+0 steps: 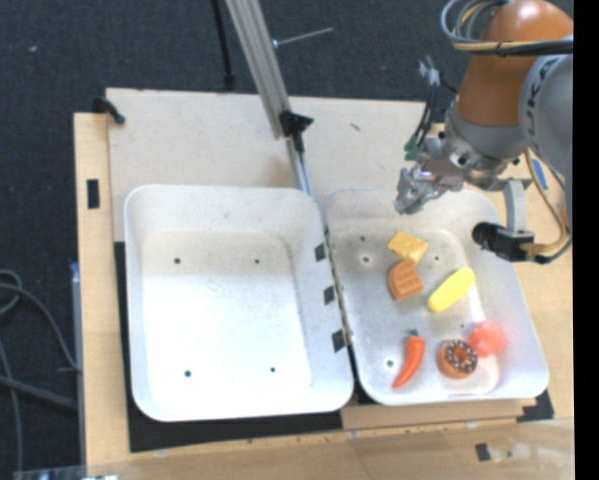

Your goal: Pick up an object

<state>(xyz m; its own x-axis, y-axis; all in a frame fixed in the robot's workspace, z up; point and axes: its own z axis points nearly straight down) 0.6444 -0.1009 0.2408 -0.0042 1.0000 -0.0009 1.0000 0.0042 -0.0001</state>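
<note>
**Arm poised over a bin of toy food**

We see six small toys lying in the right bin (pixel 519 368): a yellow cheese wedge (pixel 408 245) near its far end, an orange waffle piece (pixel 404 282) touching the wedge on its near side, and a yellow corn-like piece (pixel 451 290) just beside them toward the arm. Nearer the camera lie a red-orange carrot (pixel 409 360), a chocolate doughnut (pixel 458 359) and a pink piece (pixel 488 338), the last two close together. None of them is lifted.

The gripper (pixel 412 199) hangs above the bin's far rim, just beyond the cheese wedge, with nothing between its jaws; whether they are open or closed we cannot tell.

The left bin (pixel 159 218) sits alongside on the table (pixel 199 133). A slanted metal pole (pixel 264 58) rises between the bins. We can read no writing or labels anywhere.
</note>
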